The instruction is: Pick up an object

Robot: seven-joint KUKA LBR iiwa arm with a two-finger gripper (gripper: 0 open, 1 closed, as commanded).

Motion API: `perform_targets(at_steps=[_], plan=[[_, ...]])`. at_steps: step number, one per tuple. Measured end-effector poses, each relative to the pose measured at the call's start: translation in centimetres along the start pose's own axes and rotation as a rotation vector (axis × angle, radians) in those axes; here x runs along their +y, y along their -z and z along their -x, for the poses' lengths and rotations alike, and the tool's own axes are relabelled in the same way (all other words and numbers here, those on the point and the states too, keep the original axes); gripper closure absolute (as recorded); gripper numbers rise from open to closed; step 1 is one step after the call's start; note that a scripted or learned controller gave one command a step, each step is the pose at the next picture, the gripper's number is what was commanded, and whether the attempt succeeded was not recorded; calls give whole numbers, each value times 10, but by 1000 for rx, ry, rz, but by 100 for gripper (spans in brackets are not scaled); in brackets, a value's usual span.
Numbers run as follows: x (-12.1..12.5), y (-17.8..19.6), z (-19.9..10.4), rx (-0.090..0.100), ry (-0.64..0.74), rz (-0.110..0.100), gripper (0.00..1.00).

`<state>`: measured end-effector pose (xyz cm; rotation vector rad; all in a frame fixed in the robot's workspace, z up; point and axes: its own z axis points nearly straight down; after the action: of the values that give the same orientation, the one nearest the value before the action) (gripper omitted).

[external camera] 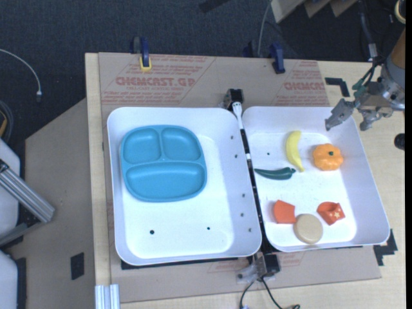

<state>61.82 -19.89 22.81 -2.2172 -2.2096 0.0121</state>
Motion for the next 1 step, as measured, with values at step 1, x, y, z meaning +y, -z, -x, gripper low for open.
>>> perform_targets(at_steps=[1], plan=[[3,9,-1,-3,4,15,0]])
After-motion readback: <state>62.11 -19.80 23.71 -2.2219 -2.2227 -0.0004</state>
